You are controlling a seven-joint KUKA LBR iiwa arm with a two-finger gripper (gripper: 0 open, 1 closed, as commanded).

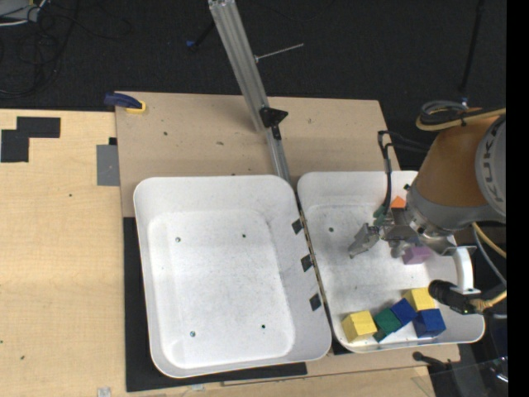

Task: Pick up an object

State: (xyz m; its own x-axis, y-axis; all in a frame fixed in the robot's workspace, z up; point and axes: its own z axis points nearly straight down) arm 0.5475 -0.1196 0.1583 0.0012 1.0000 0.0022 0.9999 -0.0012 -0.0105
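Note:
My gripper (pixel 362 241) hangs over the middle of the right bin (pixel 347 190), pointing left and down, with bare bin floor under its tip. Nothing shows in its grasp. Along the bin's near edge lie a yellow block (pixel 359 324), a green block (pixel 387 321), a blue block (pixel 403 310), a second yellow block (pixel 421 298) and a second blue block (pixel 429 324). A purple piece (pixel 418 254) peeks out beneath the wrist. An orange piece (pixel 398 203) lies just behind the wrist. The arm's body hides the bin's right side.
The left bin (pixel 216 273) sits beside the right one, joined by black clips (pixel 304 261). A slanted metal rail (pixel 246 73) rises behind the bins. Cables (pixel 385 168) run by the arm at the right bin's far edge.

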